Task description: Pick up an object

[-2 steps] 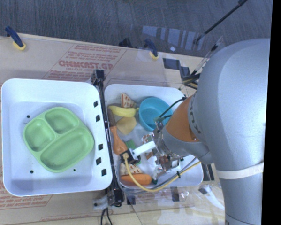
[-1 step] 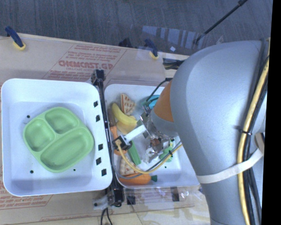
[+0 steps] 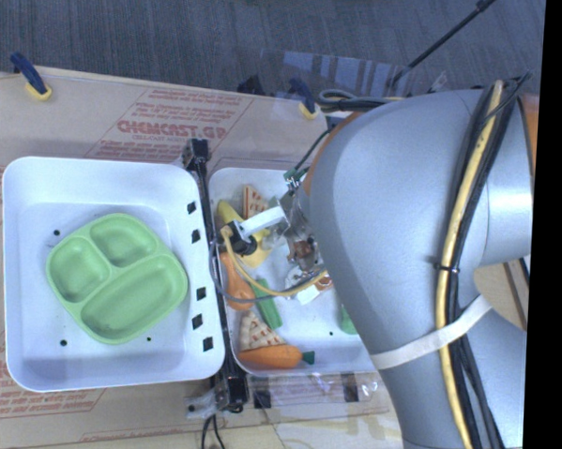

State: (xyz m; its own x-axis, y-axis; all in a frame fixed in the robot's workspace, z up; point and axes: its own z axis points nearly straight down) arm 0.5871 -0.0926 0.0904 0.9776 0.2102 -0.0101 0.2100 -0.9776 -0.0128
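Observation:
My gripper (image 3: 301, 248) is low inside the right bin (image 3: 229, 183), with the bulky grey arm (image 3: 412, 235) covering most of that bin. Toy food lies around it: a yellow banana-like piece (image 3: 229, 213), a toast slice (image 3: 254, 201) at the back, an orange carrot (image 3: 236, 280), a green stick (image 3: 270, 313), a sandwich wedge (image 3: 257, 332) and an orange piece (image 3: 276, 358) at the front. A small reddish item (image 3: 321, 283) lies just right of the gripper. I see nothing clearly gripped.
The left bin (image 3: 29, 196) holds a green divided plate (image 3: 117, 276). A black clip strip (image 3: 202, 262) runs along the divider between the bins. Cardboard (image 3: 164, 119) lies under both bins.

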